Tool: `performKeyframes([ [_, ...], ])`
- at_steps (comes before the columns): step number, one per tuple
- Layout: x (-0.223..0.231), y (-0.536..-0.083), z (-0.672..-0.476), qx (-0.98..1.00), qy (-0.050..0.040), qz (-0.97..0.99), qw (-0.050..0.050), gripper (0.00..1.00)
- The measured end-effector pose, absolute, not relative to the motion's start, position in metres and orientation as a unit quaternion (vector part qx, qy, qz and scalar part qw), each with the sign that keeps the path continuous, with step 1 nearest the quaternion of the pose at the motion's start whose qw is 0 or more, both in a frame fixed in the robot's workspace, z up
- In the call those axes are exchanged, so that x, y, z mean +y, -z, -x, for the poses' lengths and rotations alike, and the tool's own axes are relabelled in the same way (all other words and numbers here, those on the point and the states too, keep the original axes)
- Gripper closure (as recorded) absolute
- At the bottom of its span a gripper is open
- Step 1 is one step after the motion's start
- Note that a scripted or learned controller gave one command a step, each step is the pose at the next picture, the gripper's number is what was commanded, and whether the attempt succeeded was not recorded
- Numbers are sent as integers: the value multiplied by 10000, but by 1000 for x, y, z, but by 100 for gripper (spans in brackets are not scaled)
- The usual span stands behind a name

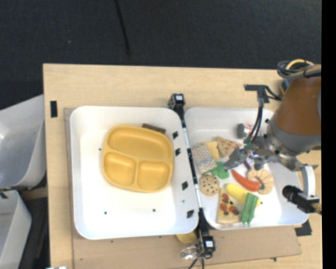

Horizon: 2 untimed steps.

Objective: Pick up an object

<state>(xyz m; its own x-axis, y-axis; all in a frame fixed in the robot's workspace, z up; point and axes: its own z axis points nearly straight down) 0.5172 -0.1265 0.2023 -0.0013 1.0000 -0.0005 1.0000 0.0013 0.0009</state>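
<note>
From my seat, the gripper [239, 160] sits low in the right bin [213, 119], its dark fingers reaching toward nine o'clock from the orange-banded wrist. I cannot tell whether it is spread or closed, and I see nothing clearly caught in it, so I judge no object is lifted yet.

Working outward: the tip is over the toy food pile. At its nine o'clock lies a green leafy piece [221, 169], touching or just beside it. At five o'clock is a red pepper [246, 180], and beyond that a round orange slice [261, 178]. Farther toward six o'clock sit a green vegetable [250, 206] and a pizza slice [229, 208]; at seven o'clock, a cookie [209, 185].

The yellow divided tray [138, 158] rests in the left bin [89, 206], well apart.

The descent looks done; the grasp and lift remain.
</note>
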Motion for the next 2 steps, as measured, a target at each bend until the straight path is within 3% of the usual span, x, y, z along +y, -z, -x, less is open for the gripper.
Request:
performKeyframes([
  [1, -63, -298, -491, 7102, -42, -7040, 32, 0],
  [2, -67, -302, -491, 7084, -6, -7058, 12, 100],
])
